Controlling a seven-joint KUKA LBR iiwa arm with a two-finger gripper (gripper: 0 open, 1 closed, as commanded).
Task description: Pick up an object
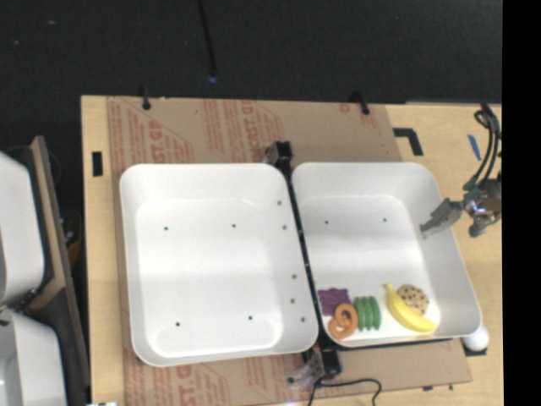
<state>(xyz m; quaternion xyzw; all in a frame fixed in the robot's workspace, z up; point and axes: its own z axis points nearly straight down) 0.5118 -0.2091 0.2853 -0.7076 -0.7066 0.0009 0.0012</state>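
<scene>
Hovering at right edge of right bin (439,193), gripper (461,214) sits over the bin's right rim; one grey finger (439,216) angles down-left toward the bin floor. Finger spacing too small and blurred, cannot tell if apart or together. Nothing seen between them. Objects cluster along the bin's near wall, well apart from the fingers, below and to the left: banana (407,313) with cookie (412,297) touching its upper side, green piece (368,312) just beside, orange ring (345,320) next, purple piece (333,298) touching the ring at the left end. Left bin (135,227) alongside, rims touching. Both resting on cardboard sheet (194,134) over wooden bench (486,286).
</scene>
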